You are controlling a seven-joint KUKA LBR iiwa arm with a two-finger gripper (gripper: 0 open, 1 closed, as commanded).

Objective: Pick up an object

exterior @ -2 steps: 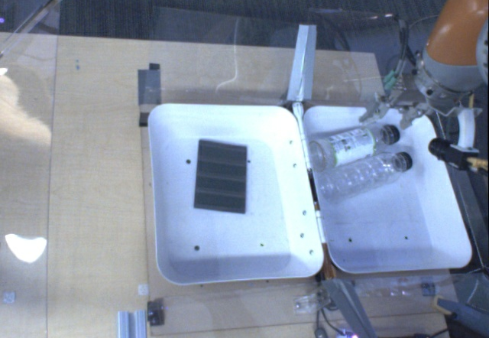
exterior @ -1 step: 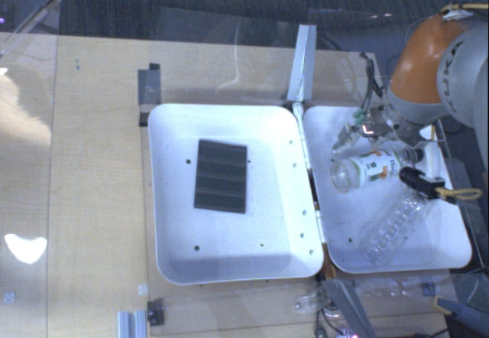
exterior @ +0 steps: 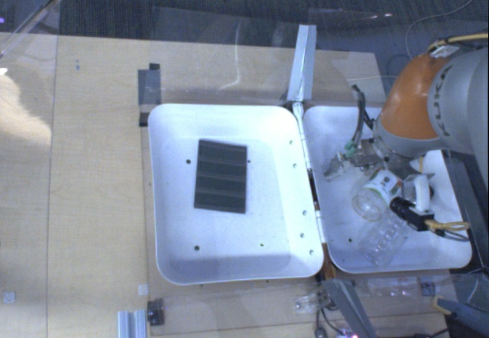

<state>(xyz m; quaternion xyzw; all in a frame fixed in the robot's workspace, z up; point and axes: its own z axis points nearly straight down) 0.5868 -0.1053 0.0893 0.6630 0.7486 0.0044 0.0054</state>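
From the camera above the bench, the grey arm with its orange band (exterior: 412, 99) reaches in from the right over the right bin (exterior: 336, 252), and the gripper (exterior: 348, 157) is low near that bin's left part; whether it is spread or pressed together I cannot tell. Just beside it lie clear plastic objects (exterior: 378, 214), perhaps a bottle and a cup. In the left bin (exterior: 229, 268) a dark ribbed block (exterior: 221, 176) lies flat near the middle.

Left shallow white plastic bin (exterior: 164, 252) contains a dark grey ribbed rectangular pad (exterior: 221, 176). Right white bin (exterior: 451, 252) contains clear plastic cups (exterior: 378, 214). Worktop (exterior: 84, 214) is light tan wood.
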